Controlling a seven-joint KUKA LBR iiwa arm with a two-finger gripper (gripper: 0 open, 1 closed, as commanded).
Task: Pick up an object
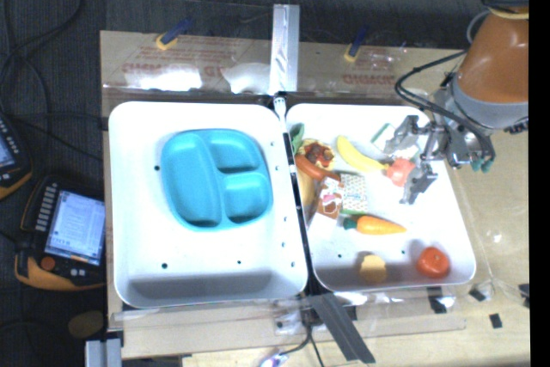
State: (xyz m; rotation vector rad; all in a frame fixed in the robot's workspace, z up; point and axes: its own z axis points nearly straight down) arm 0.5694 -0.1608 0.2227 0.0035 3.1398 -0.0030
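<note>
My gripper (pixel 400 169) hangs over the right bin (pixel 460 219), near its upper right part, with the fingers spread apart and open. A small pink-red object (pixel 397 172) lies between the two fingertips; I cannot tell whether they touch it. A yellow banana (pixel 357 155) lies just left of the gripper. Below it are an orange carrot (pixel 378 225), a red tomato (pixel 433 260) and a small tan piece (pixel 372 267).
A printed packet (pixel 345 193) and a red-brown toy (pixel 314 157) crowd the right bin's left side by the divider. The left bin (pixel 137 253) holds a blue divided tray (pixel 219 176). Cables hang by the wrist (pixel 464 146).
</note>
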